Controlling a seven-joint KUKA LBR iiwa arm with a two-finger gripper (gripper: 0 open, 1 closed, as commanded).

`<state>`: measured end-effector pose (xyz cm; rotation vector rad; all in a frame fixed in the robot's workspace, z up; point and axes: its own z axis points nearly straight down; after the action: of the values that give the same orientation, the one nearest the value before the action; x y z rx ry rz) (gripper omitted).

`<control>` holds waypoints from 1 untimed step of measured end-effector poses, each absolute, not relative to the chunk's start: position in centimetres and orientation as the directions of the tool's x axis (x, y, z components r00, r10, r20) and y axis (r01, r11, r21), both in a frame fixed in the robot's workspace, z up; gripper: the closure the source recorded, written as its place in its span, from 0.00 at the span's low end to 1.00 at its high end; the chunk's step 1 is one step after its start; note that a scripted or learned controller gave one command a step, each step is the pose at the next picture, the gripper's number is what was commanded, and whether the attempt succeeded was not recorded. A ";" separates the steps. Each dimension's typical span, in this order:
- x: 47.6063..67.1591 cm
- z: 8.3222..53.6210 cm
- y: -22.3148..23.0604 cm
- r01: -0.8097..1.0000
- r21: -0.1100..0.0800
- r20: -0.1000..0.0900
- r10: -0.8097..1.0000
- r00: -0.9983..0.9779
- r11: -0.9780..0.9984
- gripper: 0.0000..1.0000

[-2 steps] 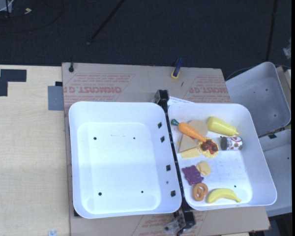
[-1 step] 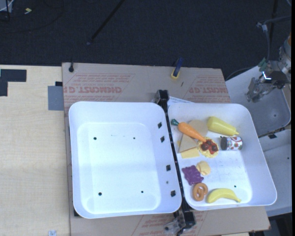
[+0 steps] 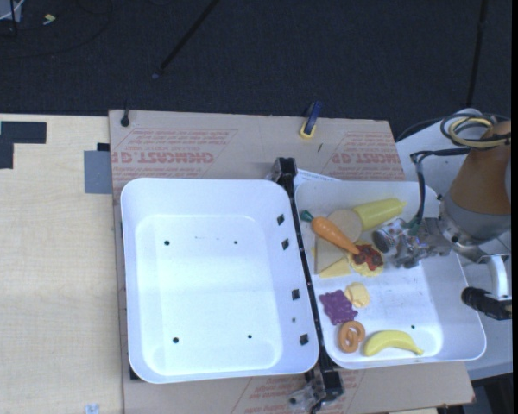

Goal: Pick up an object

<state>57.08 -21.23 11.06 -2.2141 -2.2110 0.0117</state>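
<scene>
Several plastic toy foods lie in the right white bin (image 3: 466,339): orange carrot (image 3: 335,232) at ten o'clock, yellow banana (image 3: 391,343) at six. The gripper (image 3: 395,241) sits low at the bin's middle beside the carrot; its fingers' state cannot be told.

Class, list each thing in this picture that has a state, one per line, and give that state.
Gripper: low in the right bin, beside the carrot's tip.
Carrot: lying slantwise on the pale wedge.
Banana: lying flat near the bin's front wall.
Yellow cup: on its side.
Pretzel: flat, beside the banana.
Grapes: lying flat.
Left bin: upright, beside the right bin.
</scene>
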 end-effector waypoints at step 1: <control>63.0 9.1 -18.6 1.000 0.002 0.000 1.000 -0.003 0.003 1.00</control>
<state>63.04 -18.62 9.09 -2.2186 -2.2260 -0.0016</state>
